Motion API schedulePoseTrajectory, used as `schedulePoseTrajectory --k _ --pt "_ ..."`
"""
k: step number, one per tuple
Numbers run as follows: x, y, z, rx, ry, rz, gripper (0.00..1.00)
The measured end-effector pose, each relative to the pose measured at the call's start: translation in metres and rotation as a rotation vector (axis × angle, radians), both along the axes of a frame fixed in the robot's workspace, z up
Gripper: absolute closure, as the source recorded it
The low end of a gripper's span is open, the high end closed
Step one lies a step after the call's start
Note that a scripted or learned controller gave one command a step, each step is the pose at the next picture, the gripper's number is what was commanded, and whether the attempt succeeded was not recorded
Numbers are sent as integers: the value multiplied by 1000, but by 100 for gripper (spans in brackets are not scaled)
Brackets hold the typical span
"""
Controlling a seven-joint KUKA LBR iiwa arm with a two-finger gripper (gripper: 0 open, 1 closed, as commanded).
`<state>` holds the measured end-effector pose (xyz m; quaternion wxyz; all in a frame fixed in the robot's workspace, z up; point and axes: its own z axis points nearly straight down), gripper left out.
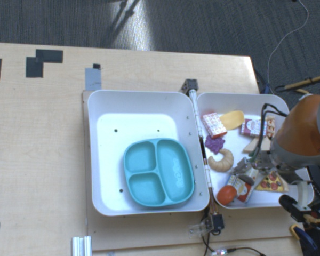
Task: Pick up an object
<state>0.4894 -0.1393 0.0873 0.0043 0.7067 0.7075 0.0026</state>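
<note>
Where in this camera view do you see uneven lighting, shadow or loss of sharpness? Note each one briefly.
Camera view: a bright streak of light crosses the dark floor at the top; the left bin is evenly lit, with a soft shadow under the blue tray; the gripper and small toys in the right bin look soft and hard to resolve.

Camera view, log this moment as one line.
arm: over right white bin | gripper: low among toy food | sectioned blue plastic plate: left bin

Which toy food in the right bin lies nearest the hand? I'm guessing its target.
The tomato, beside the hand; the yellow piece lies far off.
</note>
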Motion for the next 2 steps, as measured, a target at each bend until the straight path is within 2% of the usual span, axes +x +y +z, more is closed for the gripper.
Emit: schedulePoseTrajectory --k 1,2 --pt "3 0 12 -1 -7 2 100" --pt "-2 81 98 4 6 4 100"
